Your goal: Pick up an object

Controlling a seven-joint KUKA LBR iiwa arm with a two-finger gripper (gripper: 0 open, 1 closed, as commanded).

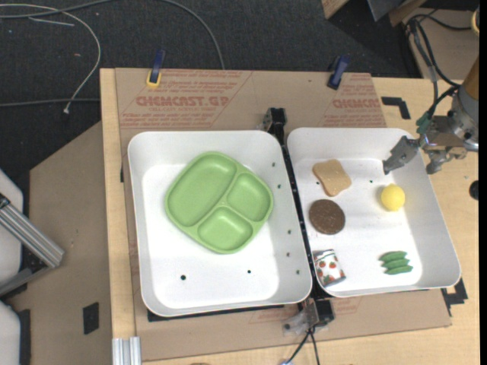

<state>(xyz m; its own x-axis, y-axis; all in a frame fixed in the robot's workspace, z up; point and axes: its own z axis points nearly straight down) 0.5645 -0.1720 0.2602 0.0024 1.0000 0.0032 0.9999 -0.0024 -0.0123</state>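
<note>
The right bin [358, 144] holds a tan slice of toast [332, 176], a brown round patty [327, 216], a yellow lemon [393, 198], a green pea pod [396, 262] and a small white can with red marks [329, 267]. My gripper [417, 161] hangs over the bin's far right corner, up and to the right of the lemon. Its two fingers stand apart, open, and nothing is between them. One dark fingertip [397, 159] points down towards the bin floor, clear of the lemon.
The left bin [152, 226] bears a green divided plate [219, 201]. Black clips [275, 119] join the bins at the middle seam. Both bins rest on a cardboard sheet [228, 90] held by blue clamps [157, 66].
</note>
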